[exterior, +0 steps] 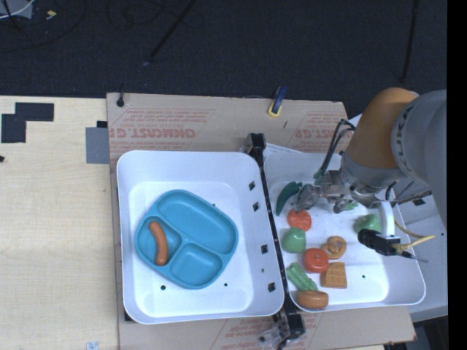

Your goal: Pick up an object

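Toys fill the right bin (408,286): nearest the camera lie an orange bun-like piece (312,300), a green piece (299,276) and a waffle square (333,275), then a red tomato (316,259), a pretzel (335,247) and a green round fruit (294,240). Farther back, my gripper (315,195) sits low over a red fruit (299,220) beside a dark green pepper (287,194); whether it is parted or closed I cannot tell, and nothing is seen held. The left bin (139,297) carries a blue divided plate (187,238) with a sausage (158,242) in one compartment.
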You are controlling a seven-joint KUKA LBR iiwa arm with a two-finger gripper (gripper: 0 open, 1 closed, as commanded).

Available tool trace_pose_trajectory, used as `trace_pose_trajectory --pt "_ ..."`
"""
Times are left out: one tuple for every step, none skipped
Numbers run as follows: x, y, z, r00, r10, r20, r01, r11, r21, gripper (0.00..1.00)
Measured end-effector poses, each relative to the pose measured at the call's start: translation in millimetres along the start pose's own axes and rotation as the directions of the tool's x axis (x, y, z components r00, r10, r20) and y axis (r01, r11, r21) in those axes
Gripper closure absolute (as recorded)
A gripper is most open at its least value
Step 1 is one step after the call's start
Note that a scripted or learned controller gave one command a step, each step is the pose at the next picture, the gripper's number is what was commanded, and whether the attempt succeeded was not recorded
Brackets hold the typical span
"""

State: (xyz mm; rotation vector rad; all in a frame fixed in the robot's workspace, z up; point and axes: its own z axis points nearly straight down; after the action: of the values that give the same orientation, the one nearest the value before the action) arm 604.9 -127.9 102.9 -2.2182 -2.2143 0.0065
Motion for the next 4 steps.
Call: trace_pose_trajectory --pt "0.9 1.2 14.2 1.000 0.003 0.002 -0.003 1.000 -0.009 0.00" --pt "0.5 1.9 2.5 1.000 0.006 -0.001 -0.006 1.000 -0.011 1.00" --pt "2.2 11.3 -45.8 1.000 -0.002 0.002 0.002 1.000 -0.011 1.00" --pt "11.7 15.6 -99.2 1.000 -0.003 0.002 0.003 1.000 -0.012 1.00"
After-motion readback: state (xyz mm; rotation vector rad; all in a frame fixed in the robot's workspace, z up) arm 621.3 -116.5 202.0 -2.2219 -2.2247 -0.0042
